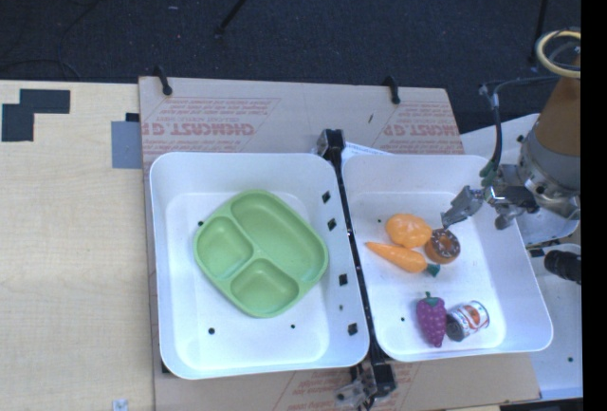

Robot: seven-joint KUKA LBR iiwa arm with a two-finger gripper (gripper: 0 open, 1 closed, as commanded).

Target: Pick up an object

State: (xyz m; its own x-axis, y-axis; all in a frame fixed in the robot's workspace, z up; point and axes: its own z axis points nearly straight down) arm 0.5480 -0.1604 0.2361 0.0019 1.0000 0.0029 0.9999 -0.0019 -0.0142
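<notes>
Dark carpet lies behind a pale bench carrying two white bins. At nine o'clock, the left bin (180, 210) holds a green divided plate (261, 252). At three o'clock, the right bin (512, 305) holds an orange fruit (409, 230), carrot (396, 255), doughnut (443, 247), purple grapes (431, 319) and small can (469, 318). Just above the doughnut, toward two o'clock, hangs the gripper (463, 207); whether its jaws are spread is unclear.

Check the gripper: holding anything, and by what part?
Nothing is held. The gripper hangs in the right bin, just above the donut and beside the orange; no object sits between its fingers.
</notes>
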